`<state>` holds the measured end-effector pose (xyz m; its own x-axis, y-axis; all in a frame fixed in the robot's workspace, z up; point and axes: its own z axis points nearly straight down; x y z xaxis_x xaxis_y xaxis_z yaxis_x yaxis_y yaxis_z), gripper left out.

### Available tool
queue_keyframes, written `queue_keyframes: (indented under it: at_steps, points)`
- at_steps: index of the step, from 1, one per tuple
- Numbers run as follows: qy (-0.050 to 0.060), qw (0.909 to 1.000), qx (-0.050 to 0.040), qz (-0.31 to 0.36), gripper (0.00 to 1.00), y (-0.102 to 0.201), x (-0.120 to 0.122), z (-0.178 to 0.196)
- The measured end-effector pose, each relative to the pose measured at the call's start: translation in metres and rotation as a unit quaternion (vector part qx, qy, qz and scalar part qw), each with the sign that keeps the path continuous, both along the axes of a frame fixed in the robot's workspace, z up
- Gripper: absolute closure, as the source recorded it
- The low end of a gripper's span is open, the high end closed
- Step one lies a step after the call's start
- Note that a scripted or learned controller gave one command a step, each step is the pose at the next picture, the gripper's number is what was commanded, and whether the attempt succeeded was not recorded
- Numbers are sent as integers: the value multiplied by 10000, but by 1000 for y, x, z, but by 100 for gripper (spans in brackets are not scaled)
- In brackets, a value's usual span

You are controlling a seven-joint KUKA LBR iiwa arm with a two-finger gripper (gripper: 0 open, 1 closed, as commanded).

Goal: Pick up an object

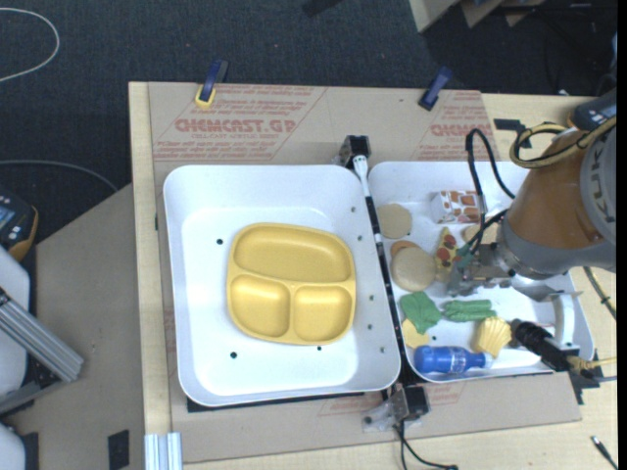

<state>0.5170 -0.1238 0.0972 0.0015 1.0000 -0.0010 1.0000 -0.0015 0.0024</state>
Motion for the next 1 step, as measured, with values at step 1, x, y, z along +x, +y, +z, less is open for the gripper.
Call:
queue_keyframes:
  at_steps: [1]
  points:
    - [-8, 10000, -5, 9, 100, 0, -1, 42]
